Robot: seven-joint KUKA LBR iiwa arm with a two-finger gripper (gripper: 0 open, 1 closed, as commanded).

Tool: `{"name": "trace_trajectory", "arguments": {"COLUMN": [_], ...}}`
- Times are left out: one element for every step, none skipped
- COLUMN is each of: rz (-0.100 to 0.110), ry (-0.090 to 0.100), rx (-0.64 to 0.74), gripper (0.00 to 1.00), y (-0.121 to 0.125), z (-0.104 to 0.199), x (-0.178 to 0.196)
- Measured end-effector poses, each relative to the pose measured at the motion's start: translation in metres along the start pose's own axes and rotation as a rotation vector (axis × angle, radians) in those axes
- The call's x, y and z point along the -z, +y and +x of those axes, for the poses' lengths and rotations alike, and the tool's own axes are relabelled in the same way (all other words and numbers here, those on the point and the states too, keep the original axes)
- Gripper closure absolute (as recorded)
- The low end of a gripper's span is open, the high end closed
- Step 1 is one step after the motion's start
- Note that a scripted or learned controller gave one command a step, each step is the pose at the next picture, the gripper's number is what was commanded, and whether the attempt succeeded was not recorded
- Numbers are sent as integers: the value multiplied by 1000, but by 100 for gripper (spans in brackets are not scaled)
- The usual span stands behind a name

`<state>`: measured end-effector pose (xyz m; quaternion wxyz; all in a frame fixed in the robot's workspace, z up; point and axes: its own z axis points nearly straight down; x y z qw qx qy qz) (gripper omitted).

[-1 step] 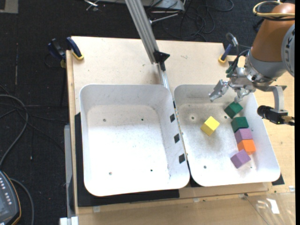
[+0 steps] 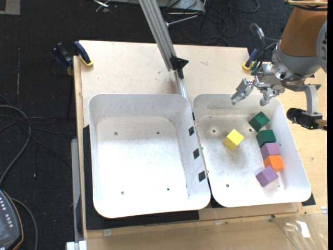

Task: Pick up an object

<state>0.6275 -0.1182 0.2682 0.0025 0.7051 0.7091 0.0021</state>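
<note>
- Black carpet strewn with cables surrounds a pale wooden bench [image 2: 130, 66] bearing two shallow white bins side by side.
- Left bin [image 2: 104, 139] offers wide open floor between its walls.
- Right bin [image 2: 218, 191] holds six blocks: a yellow block [image 2: 233, 139] alone near the middle, with bare floor all around it.
- Along the right wall run two green blocks [image 2: 259, 121] [image 2: 266, 136], a purple block [image 2: 270, 149], an orange block [image 2: 274, 162] and another purple block [image 2: 267, 176], close together or touching.
- Gripper [image 2: 253, 95] hovers over the right bin's far rim, fingers spread, pinching nothing, apart from the nearest green block.
</note>
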Motion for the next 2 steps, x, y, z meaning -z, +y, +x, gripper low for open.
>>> {"name": "trace_trajectory", "arguments": {"rz": [3, 3], "ry": [-1, -1], "rx": [0, 0], "gripper": [100, 0], "y": [0, 0], "z": [-1, -1], "x": [7, 7]}}
